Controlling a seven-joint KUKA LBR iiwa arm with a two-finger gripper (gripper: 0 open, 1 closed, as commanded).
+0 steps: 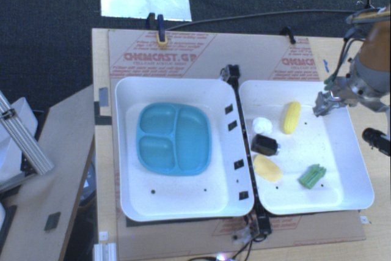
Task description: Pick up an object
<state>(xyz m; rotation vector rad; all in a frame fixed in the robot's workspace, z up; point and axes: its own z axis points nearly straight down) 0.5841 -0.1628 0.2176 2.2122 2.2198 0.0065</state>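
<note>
The pincer (324,104) hangs over the upper right part of the right bin (354,150), just beside the yellow corn cob (292,117) and holding nothing; whether it stands apart or together I cannot tell at this size.

Five small things lie in that bin. The corn cob lies near the bin's top, long axis running up and down the view. To its left is a small white ball (262,125), and touching or nearly touching that from below is a black block (264,145). Below the block is a pale yellow lump (267,168), perhaps a lemon or potato, and to its right, well apart, a green bundle (312,175) that looks like toy beans or a leafy piece. The left bin (128,131) holds a blue divided plate (175,137).

All of these look like light plastic play food, stiff rather than soft, and probably smooth enough to slip. The corn cob is the nearest candidate: it should be taken across its narrow middle, the grip closing on its long sides, since a hold on the rounded ends would likely squirt it out. The white ball and black block sit too close together for a clean approach. The green bundle is flat and low, so a grip would need to come right down to the bin floor.
</note>
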